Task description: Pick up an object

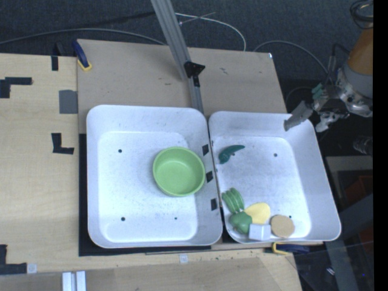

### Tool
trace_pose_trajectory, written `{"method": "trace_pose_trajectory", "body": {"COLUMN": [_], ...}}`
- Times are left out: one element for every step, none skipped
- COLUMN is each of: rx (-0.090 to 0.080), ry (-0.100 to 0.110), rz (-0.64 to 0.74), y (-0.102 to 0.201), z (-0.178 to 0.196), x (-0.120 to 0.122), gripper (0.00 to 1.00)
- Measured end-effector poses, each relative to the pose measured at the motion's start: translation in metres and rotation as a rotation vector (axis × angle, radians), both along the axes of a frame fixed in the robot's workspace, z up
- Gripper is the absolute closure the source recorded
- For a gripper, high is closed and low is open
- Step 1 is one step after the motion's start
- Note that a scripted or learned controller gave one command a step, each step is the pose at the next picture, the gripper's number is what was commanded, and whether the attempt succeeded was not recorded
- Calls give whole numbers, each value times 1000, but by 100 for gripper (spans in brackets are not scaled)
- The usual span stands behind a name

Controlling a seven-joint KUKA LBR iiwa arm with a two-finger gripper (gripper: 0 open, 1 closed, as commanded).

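My gripper (310,117) hangs over the far right rim of the right bin (315,162), with nothing visible between its fingers. In that bin a teal curved piece (230,153) lies near the left wall. At the bin's near edge cluster a green ribbed item (233,199), a darker green round thing (241,222), a yellow lump (259,212), a pale blue block (259,231) and a tan disc (282,225). A light green bowl (178,171) sits upright in the left bin (109,162).
A grey pole (173,32) slants down from the top to the divide between the bins. White cables (212,26) trail over the bench behind them. A blue and yellow clamp (81,56) sits at the board's far left corner.
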State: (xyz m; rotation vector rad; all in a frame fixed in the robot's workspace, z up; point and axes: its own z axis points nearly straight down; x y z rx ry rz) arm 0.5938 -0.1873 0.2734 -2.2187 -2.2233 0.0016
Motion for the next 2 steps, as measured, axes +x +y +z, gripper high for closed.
{"method": "trace_pose_trajectory", "body": {"rx": [0, 0], "ry": [0, 5], "rz": [0, -1], "y": [0, 0], "z": [0, -44], "x": [0, -5], "gripper": [0, 0]}}
